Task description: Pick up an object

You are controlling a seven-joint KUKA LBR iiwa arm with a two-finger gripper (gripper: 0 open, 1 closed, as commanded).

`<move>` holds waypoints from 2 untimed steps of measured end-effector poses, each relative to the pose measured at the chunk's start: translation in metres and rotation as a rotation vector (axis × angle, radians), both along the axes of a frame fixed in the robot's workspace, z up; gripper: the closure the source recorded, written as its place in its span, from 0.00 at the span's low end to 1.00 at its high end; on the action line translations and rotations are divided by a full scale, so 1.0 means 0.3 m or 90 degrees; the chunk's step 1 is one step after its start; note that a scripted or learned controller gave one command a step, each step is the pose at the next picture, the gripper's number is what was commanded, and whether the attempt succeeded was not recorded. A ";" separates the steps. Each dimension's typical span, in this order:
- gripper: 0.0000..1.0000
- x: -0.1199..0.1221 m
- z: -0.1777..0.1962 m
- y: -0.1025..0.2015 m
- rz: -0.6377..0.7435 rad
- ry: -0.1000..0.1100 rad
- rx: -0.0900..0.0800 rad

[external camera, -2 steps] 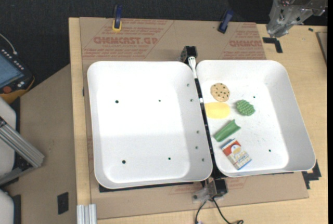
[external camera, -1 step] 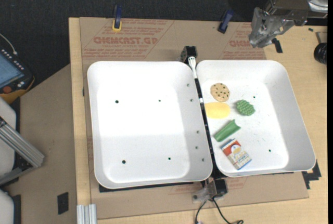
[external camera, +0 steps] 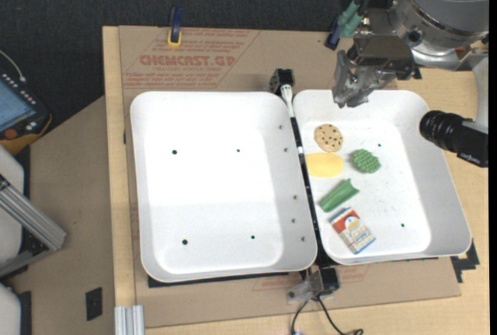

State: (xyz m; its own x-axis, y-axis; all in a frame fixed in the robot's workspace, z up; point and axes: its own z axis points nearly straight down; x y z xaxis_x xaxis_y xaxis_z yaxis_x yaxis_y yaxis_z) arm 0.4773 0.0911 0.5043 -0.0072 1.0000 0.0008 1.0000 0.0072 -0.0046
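Bench: brown board [external camera: 194, 54] on dark carpet, bearing two white bins side by side.
Left bin [external camera: 217, 178]: bare white floor with small dark dots.
Right bin [external camera: 419, 193]: five things lie toward its left side.
Cookie [external camera: 328, 137]: nearest the far wall.
Yellow piece [external camera: 324, 165]: just below the cookie.
Green ball [external camera: 366, 162]: right of the yellow piece.
Green pod [external camera: 338, 194]: slanted, below those.
Packet [external camera: 354, 230]: red and white, nearest the front.
Gripper [external camera: 351, 96]: above the right bin's far edge, holding nothing; jaw gap cannot be told.

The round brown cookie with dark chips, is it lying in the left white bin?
No, the cookie lies in the right white bin.
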 end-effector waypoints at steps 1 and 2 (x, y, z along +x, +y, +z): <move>1.00 0.004 -0.071 0.166 -0.001 0.000 -0.001; 1.00 0.004 -0.190 0.288 -0.002 0.001 -0.001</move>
